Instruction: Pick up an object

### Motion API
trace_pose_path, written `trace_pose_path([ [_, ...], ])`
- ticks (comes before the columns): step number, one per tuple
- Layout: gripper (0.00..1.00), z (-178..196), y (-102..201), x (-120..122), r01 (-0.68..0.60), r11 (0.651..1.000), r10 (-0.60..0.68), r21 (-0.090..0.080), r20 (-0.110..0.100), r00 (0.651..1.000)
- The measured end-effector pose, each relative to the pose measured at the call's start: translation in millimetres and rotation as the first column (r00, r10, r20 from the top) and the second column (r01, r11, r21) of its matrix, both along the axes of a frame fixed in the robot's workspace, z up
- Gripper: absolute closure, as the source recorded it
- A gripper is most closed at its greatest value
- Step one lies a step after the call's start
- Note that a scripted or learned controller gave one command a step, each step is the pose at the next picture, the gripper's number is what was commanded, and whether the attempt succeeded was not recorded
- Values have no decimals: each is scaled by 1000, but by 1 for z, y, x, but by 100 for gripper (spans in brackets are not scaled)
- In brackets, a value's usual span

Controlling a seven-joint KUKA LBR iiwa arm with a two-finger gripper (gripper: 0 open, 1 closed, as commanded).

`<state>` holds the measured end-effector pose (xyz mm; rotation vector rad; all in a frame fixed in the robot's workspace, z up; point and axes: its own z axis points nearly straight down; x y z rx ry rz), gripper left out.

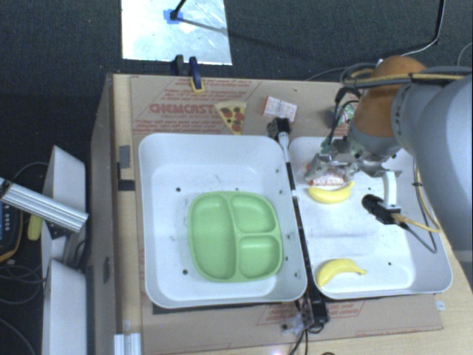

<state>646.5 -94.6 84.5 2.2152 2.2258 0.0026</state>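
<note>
Bananas, two: we see one (pixel 330 193) under the gripper (pixel 330 170) (finger state unclear), another (pixel 338 270) in that right bin (pixel 425 272); left bin (pixel 159 198) holds a green tray (pixel 235 235).

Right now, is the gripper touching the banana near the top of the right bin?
Cannot tell. In the camera view the gripper sits directly above the upper banana, with its lower parts overlapping the fruit's top edge, so no clear contact or gap shows.
</note>
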Motion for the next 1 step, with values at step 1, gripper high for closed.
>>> trace_pose_path([
  [1,100,11,0,1,-2,1000,2,0,3,1000],
])
